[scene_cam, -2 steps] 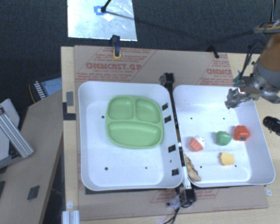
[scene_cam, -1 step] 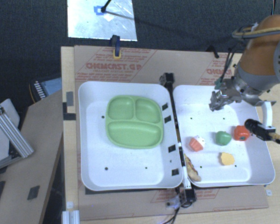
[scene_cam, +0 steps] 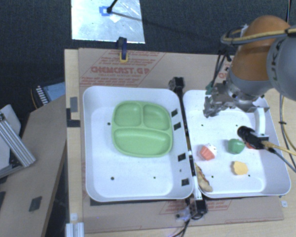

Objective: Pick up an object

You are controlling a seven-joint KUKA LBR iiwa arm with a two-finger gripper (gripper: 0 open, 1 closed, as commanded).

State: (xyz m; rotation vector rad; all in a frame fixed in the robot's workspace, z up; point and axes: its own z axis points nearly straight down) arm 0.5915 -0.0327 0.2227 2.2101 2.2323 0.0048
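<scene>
Banana, orange block, fingers above

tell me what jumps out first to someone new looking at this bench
The light green divided plate lies in the middle of the left bin. The grey and orange arm reaches in over the right bin, whose near half holds small toy foods: a green piece, a yellow piece, a red-and-white piece.
</scene>
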